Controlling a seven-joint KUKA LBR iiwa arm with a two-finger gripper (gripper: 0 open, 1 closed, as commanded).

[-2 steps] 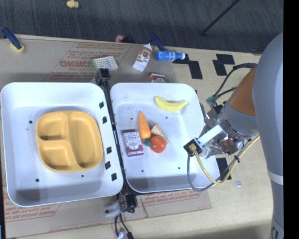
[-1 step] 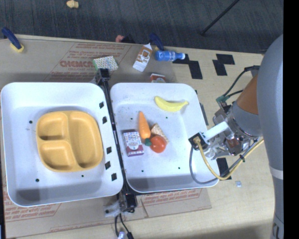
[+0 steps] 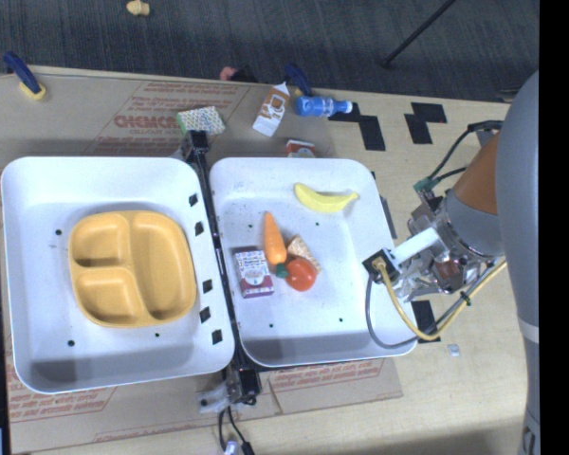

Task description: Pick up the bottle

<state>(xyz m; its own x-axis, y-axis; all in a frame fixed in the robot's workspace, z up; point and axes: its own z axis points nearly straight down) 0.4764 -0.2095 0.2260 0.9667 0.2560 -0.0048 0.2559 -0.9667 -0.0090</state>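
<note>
Beyond the right bin's (image 3: 384,221) far rim, on the cardboard-covered worktop (image 3: 123,112), the bottle (image 3: 319,107) lies on its side, blue, cap end pointing away from the bin toward the black tape marks (image 3: 370,131). Tool (image 3: 398,268) sits at the right bin's right wall, about mid-height of that wall, well apart from the bottle, which is up past the bin's far right corner. Whether the tool is clenched or released: cannot tell, wrist parts and a yellow cable (image 3: 408,311) clutter it. Nothing seen in its grip. Inside the right bin: banana (image 3: 324,197) near the far rim, carrot (image 3: 275,239) at center, tomato (image 3: 301,274) just beside the carrot's lower end, small red carton (image 3: 253,272) to the carrot's left. Left of the right bin, a second bin (image 3: 28,188) holds a yellow divided plate (image 3: 133,266). A small carton (image 3: 271,109) lies just left of the bottle.
</note>
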